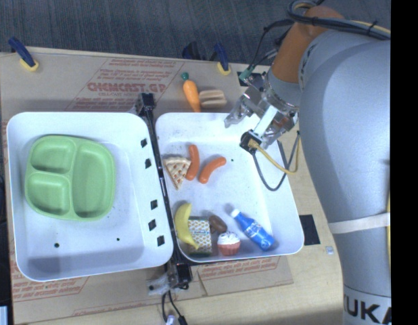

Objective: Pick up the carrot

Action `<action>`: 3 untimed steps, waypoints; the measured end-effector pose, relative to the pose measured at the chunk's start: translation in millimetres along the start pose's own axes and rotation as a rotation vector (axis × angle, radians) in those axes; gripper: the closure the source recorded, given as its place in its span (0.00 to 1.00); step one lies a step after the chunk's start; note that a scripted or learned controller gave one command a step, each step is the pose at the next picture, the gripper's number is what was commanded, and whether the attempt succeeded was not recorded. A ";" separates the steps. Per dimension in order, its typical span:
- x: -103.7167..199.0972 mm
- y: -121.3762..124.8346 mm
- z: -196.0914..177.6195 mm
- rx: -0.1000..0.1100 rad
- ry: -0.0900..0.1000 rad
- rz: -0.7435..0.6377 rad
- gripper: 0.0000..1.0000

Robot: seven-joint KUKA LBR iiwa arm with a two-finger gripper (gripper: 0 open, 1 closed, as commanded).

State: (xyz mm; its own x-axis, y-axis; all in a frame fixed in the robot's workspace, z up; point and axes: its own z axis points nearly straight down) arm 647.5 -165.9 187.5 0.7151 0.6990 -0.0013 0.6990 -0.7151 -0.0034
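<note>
The carrot, orange with a green top, lies on the cardboard bench just beyond the far rim of the right bin, next to a small bun. My gripper hangs over the far right part of the right bin, to the right of the carrot and a little nearer than it. Its two fingers stand apart and nothing is between them. The grey arm with its orange band reaches in from the right.
A tan bun touches the carrot's right side. The right bin holds a pizza slice, two sausages, a banana, a cupcake and a blue bottle. A green divided plate sits in the left bin.
</note>
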 end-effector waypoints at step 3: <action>-39.9 -0.5 84.0 0.004 -0.003 0.234 0.00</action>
State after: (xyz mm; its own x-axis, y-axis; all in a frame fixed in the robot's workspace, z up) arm 618.4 -193.3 103.6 0.8579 0.5138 -0.0054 0.5138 -0.8579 -0.0067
